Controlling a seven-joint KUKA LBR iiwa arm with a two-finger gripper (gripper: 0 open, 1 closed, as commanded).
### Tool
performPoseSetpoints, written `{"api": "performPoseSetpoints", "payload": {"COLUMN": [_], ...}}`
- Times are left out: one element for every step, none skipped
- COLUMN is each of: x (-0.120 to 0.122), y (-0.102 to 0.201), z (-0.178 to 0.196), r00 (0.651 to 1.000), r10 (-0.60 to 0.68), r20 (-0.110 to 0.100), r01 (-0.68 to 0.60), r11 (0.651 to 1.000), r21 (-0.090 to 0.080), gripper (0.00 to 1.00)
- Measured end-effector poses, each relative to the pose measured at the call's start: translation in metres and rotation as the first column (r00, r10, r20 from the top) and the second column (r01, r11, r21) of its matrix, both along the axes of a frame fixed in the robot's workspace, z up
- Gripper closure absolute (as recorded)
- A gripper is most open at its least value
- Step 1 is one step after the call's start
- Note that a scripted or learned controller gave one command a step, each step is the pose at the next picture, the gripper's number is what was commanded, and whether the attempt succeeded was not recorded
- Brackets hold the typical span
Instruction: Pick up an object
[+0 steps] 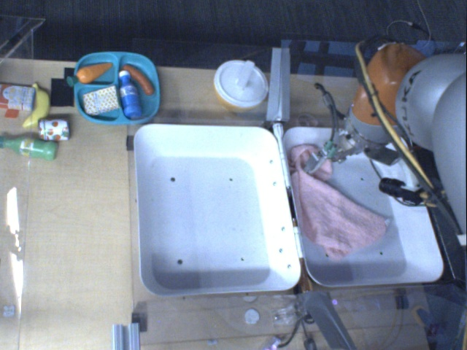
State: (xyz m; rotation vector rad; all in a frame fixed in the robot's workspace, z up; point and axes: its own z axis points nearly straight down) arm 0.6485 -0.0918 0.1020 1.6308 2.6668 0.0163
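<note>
A pink cloth [332,210] lies crumpled in the right bin [408,261], spreading from the bin's far left corner toward its middle. My gripper [321,162] is low over the cloth's far end, touching or nearly touching the bunched fabric there. The grey arm with its orange band [387,68] reaches in from the right, above the bin's far edge. The gripper's tip is small and partly lost against the cloth.
The left bin [211,210] stands beside the right one, with a metal divider [277,86] behind their shared edge. Behind the bins are a white lidded cup [241,84] and a blue tray of toy food [117,86]. Small items [33,122] lie at far left. Cables [401,188] cross the right bin.
</note>
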Motion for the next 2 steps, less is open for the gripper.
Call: {"api": "performPoseSetpoints", "payload": {"x": [0.0019, 0.0019], "y": [0.0015, 0.0014], "z": [0.0115, 0.0115], "r00": [1.000, 1.000], "r10": [0.003, 0.003], "r20": [0.005, 0.006], "r01": [-0.003, -0.003], "r11": [1.000, 1.000], "r21": [0.000, 0.000], "gripper": [1.00, 0.00]}}
